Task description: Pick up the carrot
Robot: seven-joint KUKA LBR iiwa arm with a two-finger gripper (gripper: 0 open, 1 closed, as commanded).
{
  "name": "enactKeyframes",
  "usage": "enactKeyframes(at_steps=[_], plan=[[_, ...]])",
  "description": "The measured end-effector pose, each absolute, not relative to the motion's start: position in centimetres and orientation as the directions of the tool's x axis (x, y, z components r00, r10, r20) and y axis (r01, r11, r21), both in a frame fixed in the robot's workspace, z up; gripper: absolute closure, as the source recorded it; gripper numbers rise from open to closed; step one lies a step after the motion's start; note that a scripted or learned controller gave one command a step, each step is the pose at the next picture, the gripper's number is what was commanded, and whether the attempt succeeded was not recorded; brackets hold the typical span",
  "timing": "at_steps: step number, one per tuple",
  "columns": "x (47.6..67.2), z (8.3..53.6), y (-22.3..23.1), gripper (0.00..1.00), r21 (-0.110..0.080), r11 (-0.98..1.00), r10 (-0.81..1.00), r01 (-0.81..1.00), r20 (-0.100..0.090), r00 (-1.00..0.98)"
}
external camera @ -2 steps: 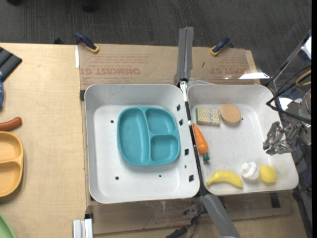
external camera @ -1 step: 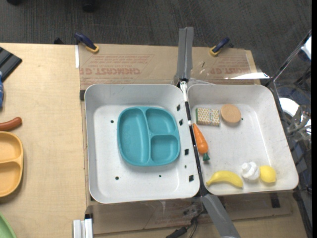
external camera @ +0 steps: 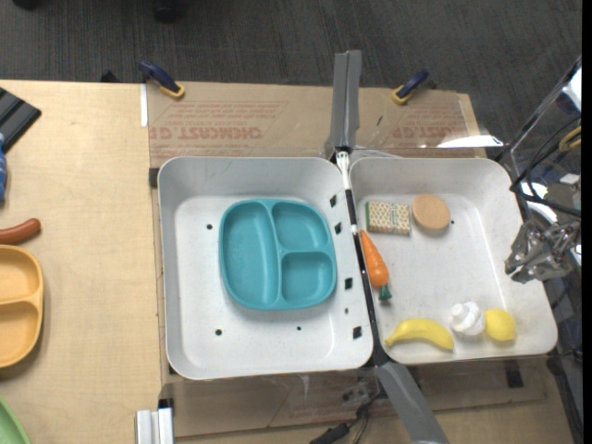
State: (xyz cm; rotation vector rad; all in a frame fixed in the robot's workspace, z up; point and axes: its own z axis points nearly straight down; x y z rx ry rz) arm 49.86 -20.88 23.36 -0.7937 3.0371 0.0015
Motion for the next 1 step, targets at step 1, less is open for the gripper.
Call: enactKeyframes(at_steps=[1], plan=[[49.78, 24.55, -22.14, 1.0, -0.002, 0.846, -0.534, -0.534, -0.004, -0.846]])
